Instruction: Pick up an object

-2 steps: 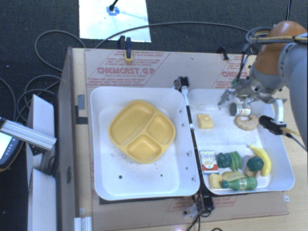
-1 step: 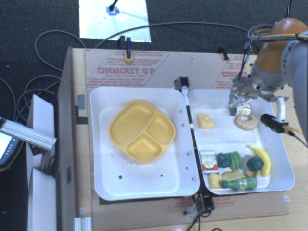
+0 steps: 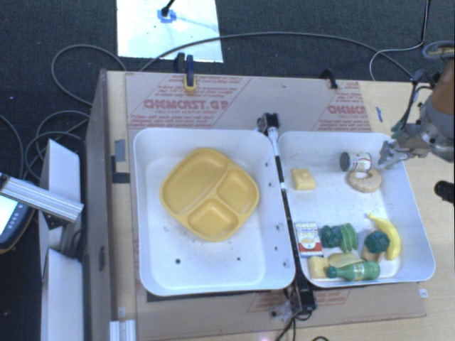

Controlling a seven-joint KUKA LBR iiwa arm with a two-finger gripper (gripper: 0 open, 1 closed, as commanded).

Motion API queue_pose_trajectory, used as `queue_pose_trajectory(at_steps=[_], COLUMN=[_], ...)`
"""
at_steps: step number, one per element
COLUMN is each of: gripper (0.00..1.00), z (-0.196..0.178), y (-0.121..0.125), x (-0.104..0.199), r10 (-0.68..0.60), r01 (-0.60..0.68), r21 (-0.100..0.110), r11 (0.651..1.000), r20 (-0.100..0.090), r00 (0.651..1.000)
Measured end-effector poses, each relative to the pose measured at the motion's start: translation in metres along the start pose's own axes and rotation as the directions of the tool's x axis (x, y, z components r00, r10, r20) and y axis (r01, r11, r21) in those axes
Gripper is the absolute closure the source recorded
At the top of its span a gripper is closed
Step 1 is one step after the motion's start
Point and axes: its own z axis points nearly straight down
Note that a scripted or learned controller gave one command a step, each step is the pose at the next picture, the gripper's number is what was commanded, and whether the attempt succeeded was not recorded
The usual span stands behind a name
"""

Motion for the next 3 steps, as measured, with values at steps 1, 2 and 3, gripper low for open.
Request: queue_pose_trajectory(at_steps=[1, 2, 3], gripper=[1.0, 1.0, 1.0], z=[0.089, 0.028, 0.081], y=[0.019, -0.004, 0.006], x=[0.009, 0.034, 0.001], r10=[-0.003, -0.003, 0.0], r01=[0.003, 0.003, 0.0], r21=[0.003, 0.0, 0.003], r11=[1.0, 1.0, 1.0], r20=[-0.002, -0.001, -0.001], r00=[1.0, 1.0, 1.0])
